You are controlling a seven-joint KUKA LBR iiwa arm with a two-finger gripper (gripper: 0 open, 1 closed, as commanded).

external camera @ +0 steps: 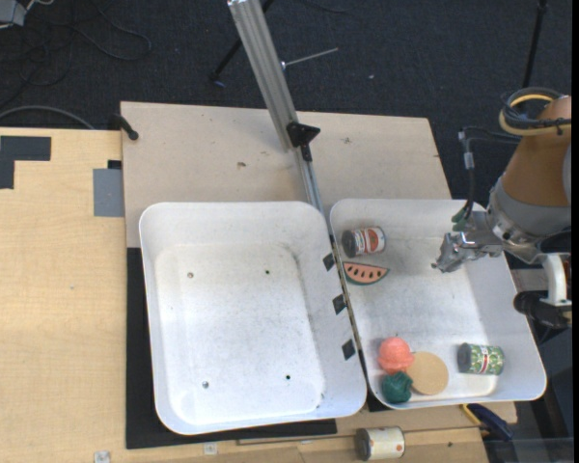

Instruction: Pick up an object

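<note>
My claw [451, 256] hangs over the right bin [434, 307], near its far right side; I cannot tell its state. Nothing visibly in it. Right bin contents: small can [364, 241] with red label, lying on its side near the bin's far left corner, long axis along the far edge. Watermelon slice [365, 274] just beside it, rind toward the near edge. Near edge: orange-pink ball [395, 352], green ball [398, 387], tan disc [428, 372], clustered and touching. Green-labelled can [480, 359] near the right corner, lying sideways. Left bin [236, 316] alongside on the worktop [48, 297].
</note>
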